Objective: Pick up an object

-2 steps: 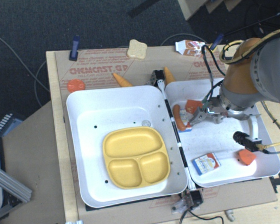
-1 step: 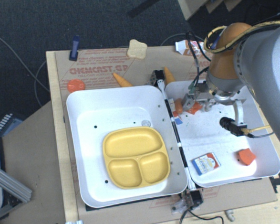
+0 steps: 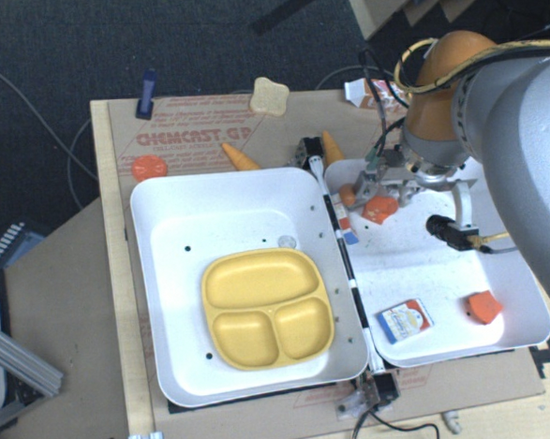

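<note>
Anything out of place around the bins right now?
Yes: several things lie outside the bins, on the bench behind the left white bin: a pale bread-shaped piece, an orange carrot-shaped piece, a red-orange disc and a small blue stick at the edge.

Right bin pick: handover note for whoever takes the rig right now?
The end effector is low over the upper-left corner of the right bin, beside a red-orange piece; no grip visible.
Also in that bin: a blue-and-white packet and an orange block.
The left bin holds a yellow divided plate.
Done: nothing visibly lifted.
Left: grasp one object and raise it.
</note>
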